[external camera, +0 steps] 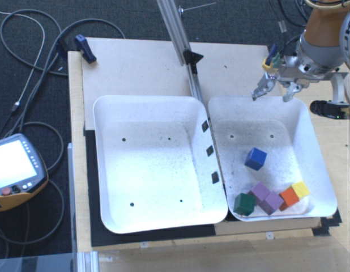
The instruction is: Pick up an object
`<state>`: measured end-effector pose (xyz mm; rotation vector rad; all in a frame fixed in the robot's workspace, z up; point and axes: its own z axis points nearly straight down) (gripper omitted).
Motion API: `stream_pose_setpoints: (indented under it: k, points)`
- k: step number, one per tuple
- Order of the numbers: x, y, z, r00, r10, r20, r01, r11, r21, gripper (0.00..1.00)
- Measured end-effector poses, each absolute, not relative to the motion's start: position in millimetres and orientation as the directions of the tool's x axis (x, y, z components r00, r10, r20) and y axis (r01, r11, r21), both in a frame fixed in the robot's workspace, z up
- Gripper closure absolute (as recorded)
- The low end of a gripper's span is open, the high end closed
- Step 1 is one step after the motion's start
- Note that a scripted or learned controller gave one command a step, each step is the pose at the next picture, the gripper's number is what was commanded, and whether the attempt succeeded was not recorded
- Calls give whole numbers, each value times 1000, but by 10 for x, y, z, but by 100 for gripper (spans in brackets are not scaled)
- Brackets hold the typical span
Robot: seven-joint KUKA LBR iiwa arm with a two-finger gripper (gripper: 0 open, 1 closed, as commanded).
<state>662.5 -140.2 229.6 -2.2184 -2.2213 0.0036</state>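
Note:
The right bin (311, 130) holds several small blocks. A blue cube (255, 158) lies alone near its middle. Along the near edge sit a green block (243, 204), two purple blocks (266, 198), an orange block (289, 197) and a yellow block (300, 189). My gripper (273, 93) hangs above the far rim of the right bin, well behind the blue cube. Its two fingers are spread apart with nothing between them.
The left bin (107, 118) lies beside the right one, and a slanted metal rail (175, 24) runs down to the gap between them. A blue clamp (84, 47) sits at the bench's far left corner. Cables and a teach pendant (13, 169) lie on the floor at left.

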Motion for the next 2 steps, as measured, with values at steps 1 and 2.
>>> stream_pose_setpoints:
  k: [1, 2]
  points:
    - [5872, -1188, 1083, 0, 1000, 4, 1000, 0, -13, 0]
    - [5570, -1032, 987, 1, 1000, 3, 1000, -1, -6, 0]
